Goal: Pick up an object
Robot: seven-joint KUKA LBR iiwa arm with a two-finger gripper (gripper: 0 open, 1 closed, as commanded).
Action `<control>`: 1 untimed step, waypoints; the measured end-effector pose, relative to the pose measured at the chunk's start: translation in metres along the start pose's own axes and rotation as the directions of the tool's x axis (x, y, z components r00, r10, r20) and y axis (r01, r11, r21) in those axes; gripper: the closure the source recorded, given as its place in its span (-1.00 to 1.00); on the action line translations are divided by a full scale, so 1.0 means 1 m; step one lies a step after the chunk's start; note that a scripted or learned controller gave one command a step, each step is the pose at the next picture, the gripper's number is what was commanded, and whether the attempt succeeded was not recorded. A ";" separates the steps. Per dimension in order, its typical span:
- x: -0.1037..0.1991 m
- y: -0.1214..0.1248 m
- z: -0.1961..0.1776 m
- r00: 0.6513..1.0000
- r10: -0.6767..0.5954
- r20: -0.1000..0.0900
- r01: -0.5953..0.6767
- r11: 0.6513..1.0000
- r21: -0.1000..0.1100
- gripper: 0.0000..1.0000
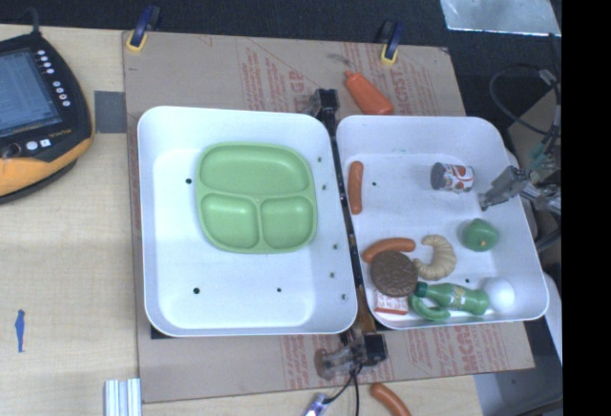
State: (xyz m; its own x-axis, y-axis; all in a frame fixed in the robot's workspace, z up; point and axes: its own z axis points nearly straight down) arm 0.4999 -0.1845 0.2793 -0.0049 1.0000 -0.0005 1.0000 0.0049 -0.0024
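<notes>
Camera view puts the gripper [498,192] at the right bin's [401,130] right rim, holding nothing; its finger spread, I think, cannot be told. Nearest are the small can [452,177] leftward, lying crosswise, and the green apple [479,235] just below.

Grey metal fingers [496,195], slim and tapered; thin green and pale cables trailing behind them.

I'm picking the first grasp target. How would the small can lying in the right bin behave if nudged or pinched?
The can lies on its side, so a nudge would probably roll it. Its round, smooth-looking wall may slip between fingers. It looks small, likely light.
</notes>
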 end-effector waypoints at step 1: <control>0.046 -0.002 0.179 1.000 -0.001 0.001 0.001 1.000 0.000 -1.00</control>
State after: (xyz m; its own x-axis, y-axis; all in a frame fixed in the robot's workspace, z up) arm 0.4977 -0.1383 0.1005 -0.0062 1.0000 -0.0016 1.0000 0.0062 -0.0025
